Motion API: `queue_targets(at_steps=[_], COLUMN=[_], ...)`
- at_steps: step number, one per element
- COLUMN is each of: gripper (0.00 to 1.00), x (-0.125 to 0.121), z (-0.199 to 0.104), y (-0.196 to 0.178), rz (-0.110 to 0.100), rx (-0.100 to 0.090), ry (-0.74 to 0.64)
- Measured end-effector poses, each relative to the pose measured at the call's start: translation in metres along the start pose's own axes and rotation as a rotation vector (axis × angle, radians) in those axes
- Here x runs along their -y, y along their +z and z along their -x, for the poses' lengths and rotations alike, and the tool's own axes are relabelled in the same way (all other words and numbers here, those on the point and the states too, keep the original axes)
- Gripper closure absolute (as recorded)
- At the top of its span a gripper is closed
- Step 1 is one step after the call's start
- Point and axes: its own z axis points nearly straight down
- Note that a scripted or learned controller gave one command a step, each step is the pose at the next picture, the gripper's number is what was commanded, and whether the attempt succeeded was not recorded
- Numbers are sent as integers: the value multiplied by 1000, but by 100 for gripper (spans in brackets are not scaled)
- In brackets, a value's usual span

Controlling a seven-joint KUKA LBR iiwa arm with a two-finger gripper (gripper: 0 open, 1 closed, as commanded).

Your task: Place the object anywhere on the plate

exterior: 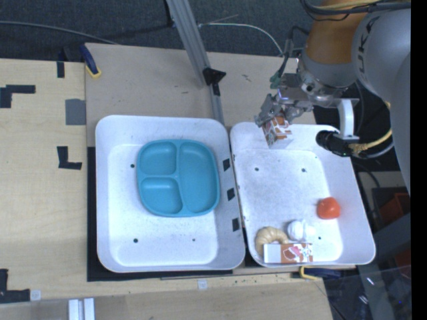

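The right white bin (347,199) serves as the landmark. Inside it, near its front right corner, sits a small red-orange ball (327,208). Toward its front edge lie a tan croissant-shaped piece (269,235), a small white rounded item (298,230) just beside it, and a red-and-white carton (288,252) lying flat against the front wall. To the bin's left, touching it, is the left white bin (113,199). Both rest on the pale wooden table (40,199), which carries dark tape marks (65,157) far left of the landmark. Behind the bins, a grey metal pole (190,32) slants upward.
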Motion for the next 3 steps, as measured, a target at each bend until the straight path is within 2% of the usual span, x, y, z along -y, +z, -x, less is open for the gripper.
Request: queue_targets(at_steps=[2,3], gripper=[100,100], x=[-17,0], z=[-103,-162], y=[29,47], rz=[-1,-3], rx=[0,0], ry=[0,-1])
